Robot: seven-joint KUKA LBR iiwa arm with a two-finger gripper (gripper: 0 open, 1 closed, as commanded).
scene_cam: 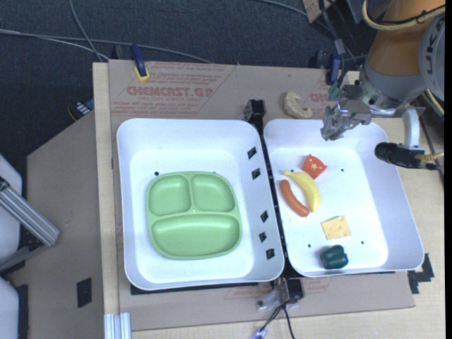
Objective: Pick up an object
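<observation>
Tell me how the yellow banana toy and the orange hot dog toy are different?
The yellow banana toy is curved and yellow; the orange hot dog toy is straighter and orange-red. The banana lies on the side nearer the red piece, the hot dog nearer the bin divider. Both lie slanted, side by side, in the right white bin.

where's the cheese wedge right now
The cheese wedge lies in the right bin, toward its near side, between the banana and the green pepper.
</observation>
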